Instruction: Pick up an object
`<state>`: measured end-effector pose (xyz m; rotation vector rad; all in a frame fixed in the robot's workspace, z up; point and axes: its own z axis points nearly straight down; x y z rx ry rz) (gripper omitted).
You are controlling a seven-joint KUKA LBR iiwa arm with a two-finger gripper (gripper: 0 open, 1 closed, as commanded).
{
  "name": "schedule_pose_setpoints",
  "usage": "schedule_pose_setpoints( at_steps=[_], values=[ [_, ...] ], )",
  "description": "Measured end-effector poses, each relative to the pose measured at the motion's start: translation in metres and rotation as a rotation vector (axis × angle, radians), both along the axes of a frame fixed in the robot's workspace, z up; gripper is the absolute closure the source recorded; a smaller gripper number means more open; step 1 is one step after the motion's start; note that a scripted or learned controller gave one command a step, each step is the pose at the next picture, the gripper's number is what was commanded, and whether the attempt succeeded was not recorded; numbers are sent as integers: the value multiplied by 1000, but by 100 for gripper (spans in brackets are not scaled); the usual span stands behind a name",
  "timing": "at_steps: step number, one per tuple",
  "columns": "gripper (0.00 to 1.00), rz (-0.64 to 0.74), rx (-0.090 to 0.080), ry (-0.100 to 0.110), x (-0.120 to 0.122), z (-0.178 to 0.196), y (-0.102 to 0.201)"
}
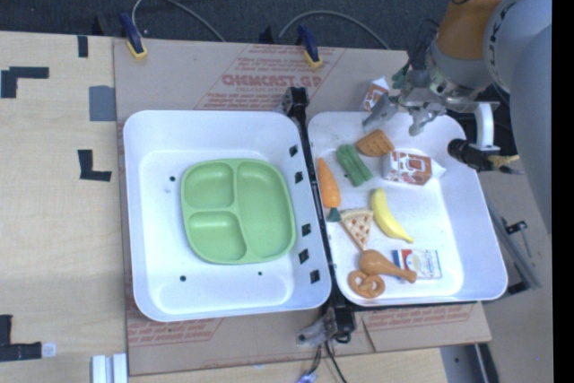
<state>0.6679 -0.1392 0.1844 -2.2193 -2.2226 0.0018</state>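
My gripper (397, 116) hovers over the far end of the right bin (473, 220), its two fingers spread open with nothing between them. A small white and red carton (376, 92) lies by the left finger (376, 112), at the bin's far rim. Just in front of the gripper sit a brown bread piece (375, 143) and a red and white carton (409, 168). Further forward lie a green cucumber (352, 164), a carrot (328, 184), a banana (390, 215), a pizza slice (357, 227), a drumstick (384, 264), a pretzel (366, 284) and a small box (423, 263).
The left bin (152, 157) holds a green divided plate (238, 211). Black clips run along the wall where the bins meet (305, 193). The grey arm with its orange band (480, 9) enters from the upper right. Cardboard lies under both bins.
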Motion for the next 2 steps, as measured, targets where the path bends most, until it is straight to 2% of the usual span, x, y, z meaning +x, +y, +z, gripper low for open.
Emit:
schedule_pose_setpoints(
  at_steps=[1, 2],
  values=[
    [0, -2, -1, 8, -1, -100, 24],
    [100, -1, -4, 6, -1, -90, 23]
  ],
)
